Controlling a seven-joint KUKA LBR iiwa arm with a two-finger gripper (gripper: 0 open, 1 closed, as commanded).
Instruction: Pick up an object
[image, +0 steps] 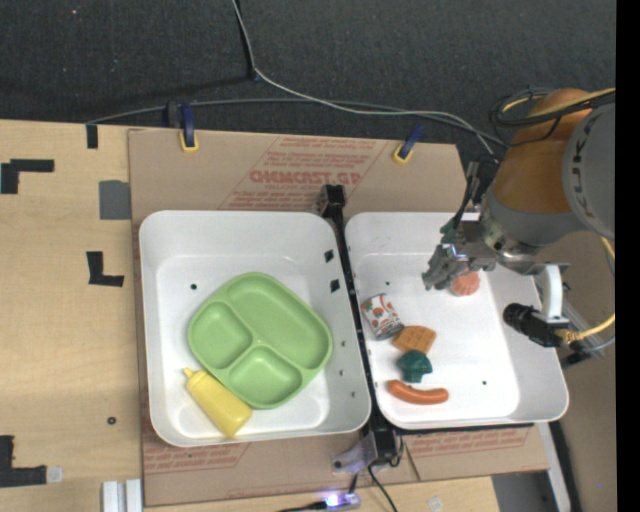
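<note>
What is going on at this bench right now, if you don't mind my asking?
The grey arm reaches in from the right, and its tool sits low over the right bin, right beside a small pinkish object; whether it holds it is not clear. A small can, a cracker-like piece, a dark green piece and a sausage lie in that bin. The left bin holds a green divided plate and a yellow bottle.
</note>
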